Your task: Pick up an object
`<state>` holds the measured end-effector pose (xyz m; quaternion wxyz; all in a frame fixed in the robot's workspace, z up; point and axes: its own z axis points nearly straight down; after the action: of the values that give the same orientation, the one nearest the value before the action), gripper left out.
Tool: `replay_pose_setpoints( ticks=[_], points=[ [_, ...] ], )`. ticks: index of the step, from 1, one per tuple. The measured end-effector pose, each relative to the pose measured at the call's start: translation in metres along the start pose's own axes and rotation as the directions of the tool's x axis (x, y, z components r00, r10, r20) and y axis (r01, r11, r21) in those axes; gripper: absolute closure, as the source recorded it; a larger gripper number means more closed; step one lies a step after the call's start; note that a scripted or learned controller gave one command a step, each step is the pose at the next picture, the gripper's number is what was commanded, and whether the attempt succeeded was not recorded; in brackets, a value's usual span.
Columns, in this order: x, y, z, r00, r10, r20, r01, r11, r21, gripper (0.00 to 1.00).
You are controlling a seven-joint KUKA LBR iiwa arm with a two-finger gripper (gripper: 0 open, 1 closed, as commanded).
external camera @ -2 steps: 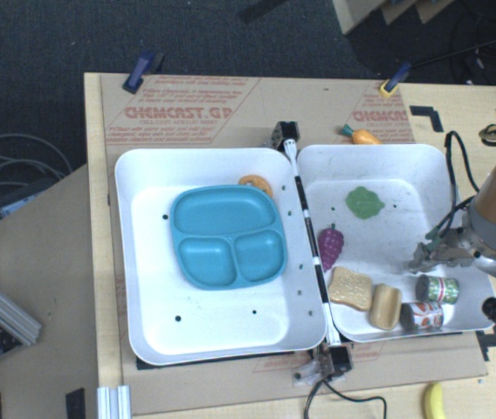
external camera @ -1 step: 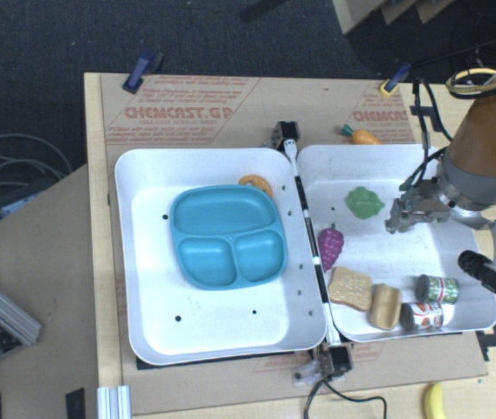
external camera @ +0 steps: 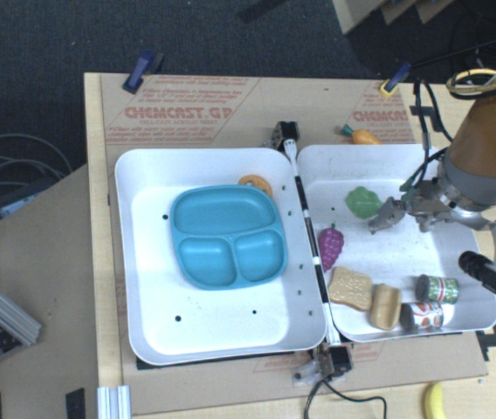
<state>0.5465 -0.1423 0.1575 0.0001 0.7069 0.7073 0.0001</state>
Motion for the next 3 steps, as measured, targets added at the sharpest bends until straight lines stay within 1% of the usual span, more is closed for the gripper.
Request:
replay_pose_setpoints(
  ticks=[1,2,3],
  points=[
    [-0.002,0.079,0.073,1.000,0.000,0.001,0.000,1.000,0.001,0.00],
    [-0.002,0.081,0.062,1.000,-0.001,0.003,0.001,1.000,-0.004,1.00],
    [-0.002,0.081,0.062,1.000,-0.001,0.003,0.001,1.000,-0.003,0.00]
  ],
)
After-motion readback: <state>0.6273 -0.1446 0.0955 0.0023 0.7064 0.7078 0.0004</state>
